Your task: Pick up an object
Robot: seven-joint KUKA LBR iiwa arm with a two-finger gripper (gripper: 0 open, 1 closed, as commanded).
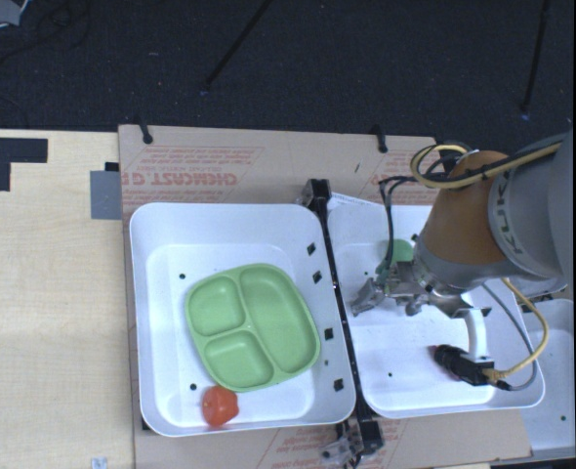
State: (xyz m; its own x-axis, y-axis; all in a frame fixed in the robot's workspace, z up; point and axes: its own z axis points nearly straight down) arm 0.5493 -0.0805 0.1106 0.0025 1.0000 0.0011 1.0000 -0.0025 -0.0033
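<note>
A: Since the arm (493, 223) hangs low over the right bin (522, 399), how far along is the pick?

B: Early, I'd judge. Nothing is lifted. The gripper (371, 299) sits mid-frame, just right of the divider between the bins, down near the bin floor. Metal fingers stick out to the left, but whether they're spread or pressed together I can't tell; too small and cluttered.

A: Anything between them?

B: Not that I can see. A green object (399, 251) peeks out just above the gripper, partly hidden by the wrist. It's near the fingers, but touching or not, I can't say.

A: Other candidates?

B: Left bin (161, 233) has a green tray (254, 325), three compartments, lying flat at centre. A red object (220, 405) lies just below the tray's lower-left edge, near the bin's bottom wall. Both well apart from the gripper.

A: Counts?

B: Two bins, one tray, one red object, one green object, one arm, one gripper. Also a black part (461, 363) with cable in the lower right of the right bin; looks like rig hardware, not a pick item.

A: What's left?

B: Everything that matters: close on something, then raise it clear. Likely target is the green object, going by position alone.
</note>
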